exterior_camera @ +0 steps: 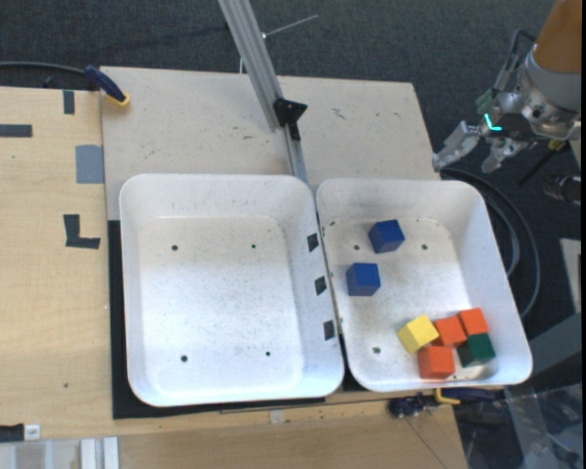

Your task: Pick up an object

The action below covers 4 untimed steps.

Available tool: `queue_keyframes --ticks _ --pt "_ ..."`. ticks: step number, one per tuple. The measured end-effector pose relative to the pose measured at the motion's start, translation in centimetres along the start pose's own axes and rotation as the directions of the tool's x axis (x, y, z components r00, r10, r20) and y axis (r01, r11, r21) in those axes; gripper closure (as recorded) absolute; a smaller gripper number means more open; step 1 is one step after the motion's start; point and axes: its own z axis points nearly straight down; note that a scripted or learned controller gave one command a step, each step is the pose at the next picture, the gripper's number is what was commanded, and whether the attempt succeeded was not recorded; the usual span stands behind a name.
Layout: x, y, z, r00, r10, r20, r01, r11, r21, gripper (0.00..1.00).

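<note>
Two shallow white bins (127,262) sit on a pale wooden bench (39,164) below-left of the gripper (474,145), its fingers spread open and empty, no lettering legible.

Two shallow white plastic bins sit side by side below me, the left bin (146,213) touching the right bin (488,233). In the right bin, one blue cube (386,235) lies behind another blue cube (363,279). Near its front right corner, a yellow block (418,333), two orange blocks (461,326) and a dark green block (478,349) huddle together, touching. My gripper (477,146) hangs beyond that bin's far right corner.
</note>
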Motion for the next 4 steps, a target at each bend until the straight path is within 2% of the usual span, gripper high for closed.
queue_keyframes --ticks 1,4 --pt "0.0 0.1 -0.3 1.0 -0.001 0.002 0.001 1.0 -0.003 0.0" --pt "0.4 0.9 15.2 1.0 -0.001 0.001 0.001 1.0 0.001 0.0"
